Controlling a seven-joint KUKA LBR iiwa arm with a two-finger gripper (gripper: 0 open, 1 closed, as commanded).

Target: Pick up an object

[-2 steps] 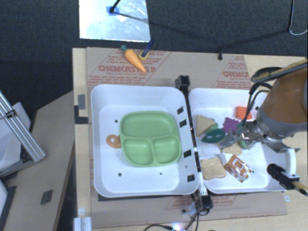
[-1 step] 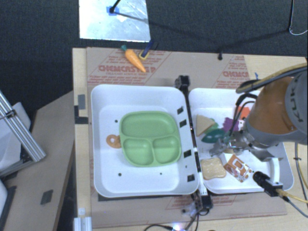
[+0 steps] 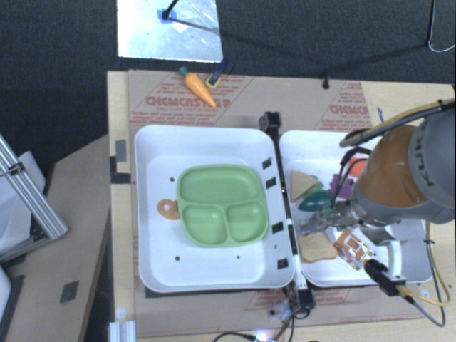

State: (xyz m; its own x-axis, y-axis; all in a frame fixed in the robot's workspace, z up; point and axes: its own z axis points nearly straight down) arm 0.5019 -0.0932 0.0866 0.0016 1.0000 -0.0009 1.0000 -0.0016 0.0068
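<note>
End effector (image 3: 318, 221) hovers low in the right white plastic bin (image 3: 299, 142), among a teal toy (image 3: 313, 201) and toast slice (image 3: 318, 247); grip state unclear.
Red "CHEMCAST" lettering marks the worktop's brown paper-faced sheet (image 3: 242, 95).

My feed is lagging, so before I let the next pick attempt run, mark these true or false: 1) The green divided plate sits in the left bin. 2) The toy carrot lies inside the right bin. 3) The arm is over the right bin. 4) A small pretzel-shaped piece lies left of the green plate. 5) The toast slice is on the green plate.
1) True: the green divided plate sits in the left bin.
2) False: the toy carrot lies on the board behind the bins, outside both.
3) True: the arm hangs over the right bin.
4) True: the pretzel-shaped piece lies just left of the plate.
5) False: the toast slice lies in the right bin, near its front left corner.
</note>
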